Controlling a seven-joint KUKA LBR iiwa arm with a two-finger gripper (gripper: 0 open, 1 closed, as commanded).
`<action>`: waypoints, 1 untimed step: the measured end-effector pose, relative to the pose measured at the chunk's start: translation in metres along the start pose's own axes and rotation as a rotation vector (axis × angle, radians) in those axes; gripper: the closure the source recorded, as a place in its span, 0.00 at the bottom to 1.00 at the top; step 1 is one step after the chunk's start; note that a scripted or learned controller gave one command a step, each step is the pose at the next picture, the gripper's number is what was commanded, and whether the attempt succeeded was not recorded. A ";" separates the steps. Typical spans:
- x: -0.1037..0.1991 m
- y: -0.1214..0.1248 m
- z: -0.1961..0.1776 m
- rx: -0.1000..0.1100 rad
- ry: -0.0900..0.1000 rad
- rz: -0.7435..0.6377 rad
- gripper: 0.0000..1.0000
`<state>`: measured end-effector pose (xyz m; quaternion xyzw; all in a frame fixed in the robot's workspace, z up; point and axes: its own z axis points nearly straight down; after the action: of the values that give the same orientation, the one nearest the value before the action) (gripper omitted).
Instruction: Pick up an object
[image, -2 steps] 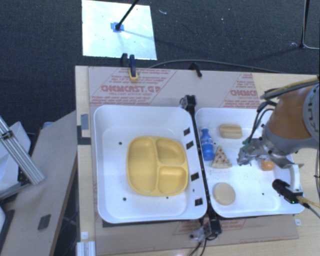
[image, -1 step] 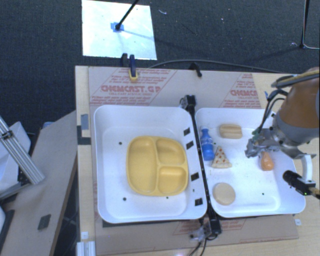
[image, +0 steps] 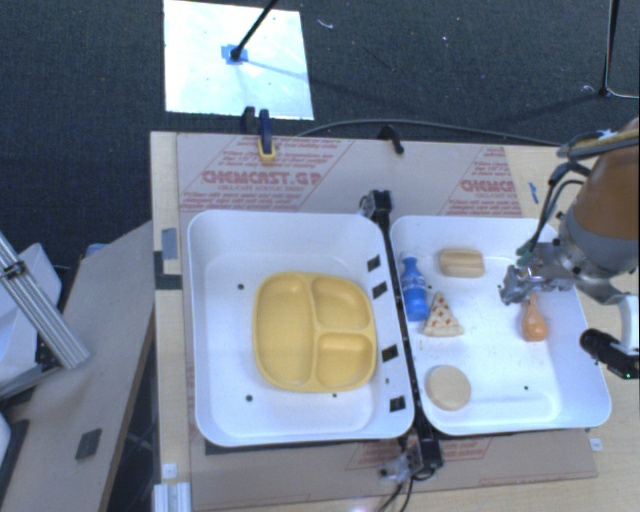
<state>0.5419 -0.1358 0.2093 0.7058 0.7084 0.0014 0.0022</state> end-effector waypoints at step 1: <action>0.063 0.005 -0.006 0.002 0.003 -0.007 1.00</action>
<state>0.5466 -0.0726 0.2155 0.7034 0.7108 0.0018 0.0001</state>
